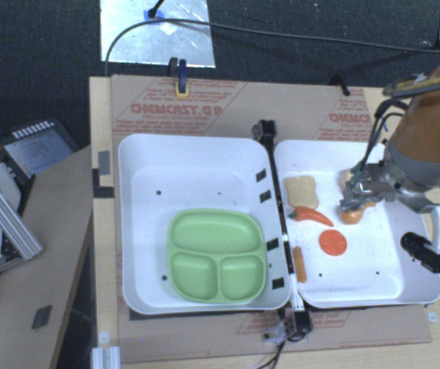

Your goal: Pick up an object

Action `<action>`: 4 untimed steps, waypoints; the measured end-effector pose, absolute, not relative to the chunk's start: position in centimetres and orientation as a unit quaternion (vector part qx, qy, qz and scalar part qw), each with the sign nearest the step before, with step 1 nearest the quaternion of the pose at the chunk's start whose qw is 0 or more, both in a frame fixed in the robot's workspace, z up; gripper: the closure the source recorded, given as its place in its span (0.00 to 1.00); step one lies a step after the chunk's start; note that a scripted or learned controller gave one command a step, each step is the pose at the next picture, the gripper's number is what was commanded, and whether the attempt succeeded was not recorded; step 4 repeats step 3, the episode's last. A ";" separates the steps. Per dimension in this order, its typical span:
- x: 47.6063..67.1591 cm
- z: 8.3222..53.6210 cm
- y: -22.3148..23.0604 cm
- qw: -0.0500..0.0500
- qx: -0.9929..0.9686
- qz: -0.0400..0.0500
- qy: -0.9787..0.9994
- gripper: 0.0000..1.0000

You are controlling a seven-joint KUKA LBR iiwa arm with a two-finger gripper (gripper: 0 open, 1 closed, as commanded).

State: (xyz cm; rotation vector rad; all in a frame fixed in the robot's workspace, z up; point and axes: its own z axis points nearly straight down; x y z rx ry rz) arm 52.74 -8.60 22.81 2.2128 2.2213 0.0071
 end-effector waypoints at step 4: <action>57.1 23.6 7.2 0.000 0.704 0.002 0.711 1.00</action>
